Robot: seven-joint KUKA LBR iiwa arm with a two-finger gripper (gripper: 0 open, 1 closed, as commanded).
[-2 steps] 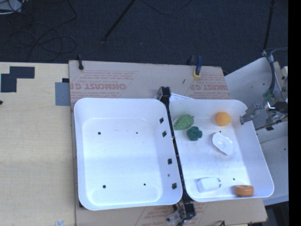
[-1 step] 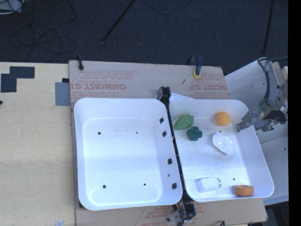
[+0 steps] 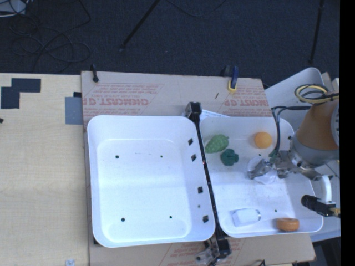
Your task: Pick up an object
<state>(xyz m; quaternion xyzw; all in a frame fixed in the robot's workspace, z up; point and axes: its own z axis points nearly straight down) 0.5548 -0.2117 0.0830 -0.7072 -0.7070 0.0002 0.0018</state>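
Two white bins sit side by side: the left bin (image 3: 105,148) and the right bin (image 3: 244,204). In the right bin lie five loose things: one light green lump (image 3: 217,143) at the far left, one dark green piece (image 3: 229,158) just near it, one orange ball (image 3: 263,140) at the far right, one white block (image 3: 245,216) at the near edge, and one orange disc (image 3: 288,224) at the near right corner. One cardboard sheet (image 3: 166,96) lies under both bins. Two clamps hold its far edge, one black clamp (image 3: 94,74) at the left and one blue-and-yellow clamp (image 3: 233,78) at the right. One arm (image 3: 319,129) reaches in, carrying one gripper (image 3: 262,170).
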